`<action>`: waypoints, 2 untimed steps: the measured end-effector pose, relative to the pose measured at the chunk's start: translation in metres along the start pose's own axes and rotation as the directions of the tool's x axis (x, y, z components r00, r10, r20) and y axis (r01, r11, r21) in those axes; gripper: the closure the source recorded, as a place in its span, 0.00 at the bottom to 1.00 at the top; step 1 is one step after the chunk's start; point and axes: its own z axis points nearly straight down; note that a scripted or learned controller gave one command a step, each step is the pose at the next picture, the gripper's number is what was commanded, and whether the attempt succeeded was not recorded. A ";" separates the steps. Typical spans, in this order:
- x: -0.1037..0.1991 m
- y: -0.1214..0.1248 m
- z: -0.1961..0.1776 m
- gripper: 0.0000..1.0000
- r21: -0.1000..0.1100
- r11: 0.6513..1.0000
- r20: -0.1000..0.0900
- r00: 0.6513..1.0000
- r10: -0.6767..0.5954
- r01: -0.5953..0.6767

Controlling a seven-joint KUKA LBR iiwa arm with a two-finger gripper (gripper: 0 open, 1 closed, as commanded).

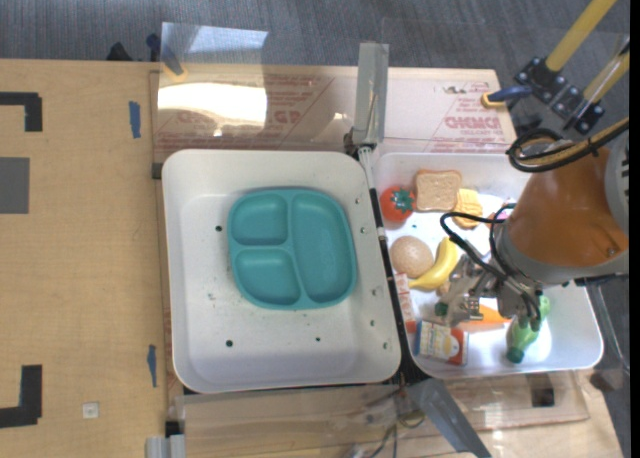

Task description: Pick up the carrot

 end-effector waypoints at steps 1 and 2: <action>-0.003 -0.025 0.005 1.00 -0.016 0.888 -0.026 0.887 -0.460 0.460; -0.013 0.028 -0.138 1.00 -0.024 0.694 -0.016 0.694 -0.720 0.720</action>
